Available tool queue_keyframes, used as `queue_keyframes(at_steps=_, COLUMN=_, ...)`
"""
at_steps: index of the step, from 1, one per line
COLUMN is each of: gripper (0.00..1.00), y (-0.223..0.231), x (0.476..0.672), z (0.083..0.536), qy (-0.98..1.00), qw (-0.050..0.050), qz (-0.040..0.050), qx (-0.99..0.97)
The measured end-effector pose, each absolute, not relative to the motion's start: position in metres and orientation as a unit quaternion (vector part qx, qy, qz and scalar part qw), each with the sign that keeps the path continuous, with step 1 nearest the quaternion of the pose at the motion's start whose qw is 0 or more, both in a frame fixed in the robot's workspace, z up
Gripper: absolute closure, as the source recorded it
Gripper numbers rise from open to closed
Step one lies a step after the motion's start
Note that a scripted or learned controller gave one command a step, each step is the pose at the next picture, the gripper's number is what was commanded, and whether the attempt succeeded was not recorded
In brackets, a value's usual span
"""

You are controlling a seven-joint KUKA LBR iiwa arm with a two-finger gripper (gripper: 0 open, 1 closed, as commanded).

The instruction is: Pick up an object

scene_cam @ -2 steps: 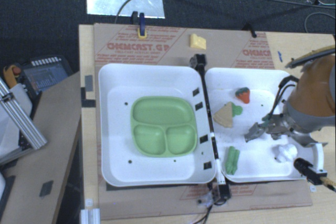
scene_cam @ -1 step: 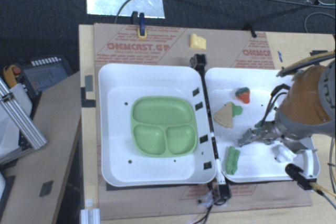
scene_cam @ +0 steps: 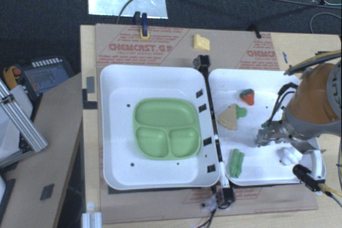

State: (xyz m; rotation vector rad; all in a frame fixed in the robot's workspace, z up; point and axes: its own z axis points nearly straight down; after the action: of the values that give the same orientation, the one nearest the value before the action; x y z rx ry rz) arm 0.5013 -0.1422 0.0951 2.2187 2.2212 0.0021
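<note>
So there are two white bins sitting side by side on the bench. The left bin (scene_cam: 115,131) takes up the middle of the frame and has a green divided tray (scene_cam: 165,128) lying flat in it, three compartments, one long one on top and two smaller ones below.

The right bin (scene_cam: 256,80) is where the small stuff is. Near its upper middle there's a red-orange strawberry-looking toy with a green top (scene_cam: 247,96). Just below and left of that sits a tan triangular piece (scene_cam: 228,118), like a slice of bread or a sandwich, with a little green bit (scene_cam: 241,112) touching its upper right corner. Down by the bottom left of that bin lies a green pea-pod-shaped thing (scene_cam: 235,162), close to the divider between the bins. A small white object (scene_cam: 289,156) sits at the lower right, near the arm.

The arm comes in from the right edge, orange band showing, and its gripper (scene_cam: 265,134) is down low in the right bin, right of the tan piece and apart from it. Whether the tool is clenched or released, can't tell from this angle, and nothing is visibly between its tips.

Up above the bins a yellow cheese-like wedge (scene_cam: 201,42) sits on the cardboard.
</note>
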Motion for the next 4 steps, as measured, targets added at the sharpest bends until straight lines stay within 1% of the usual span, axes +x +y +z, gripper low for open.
queue_keyframes(at_steps=1, gripper=1.00, y=-0.147, x=0.501, z=0.158, qy=0.708, qw=0.003, qz=0.0017, qx=0.706)
queue_keyframes(at_steps=2, gripper=1.00, y=-0.147, x=0.503, z=0.209, qy=0.709, qw=0.003, qz=0.0016, qx=0.706)
queue_keyframes(at_steps=3, gripper=1.00, y=-0.097, x=0.520, z=0.222, qy=0.711, qw=0.001, qz=0.0017, qx=0.704)
queue_keyframes(at_steps=4, gripper=1.00, y=-0.045, x=0.541, z=0.216, qy=0.711, qw=0.001, qz=0.0017, qx=0.703)
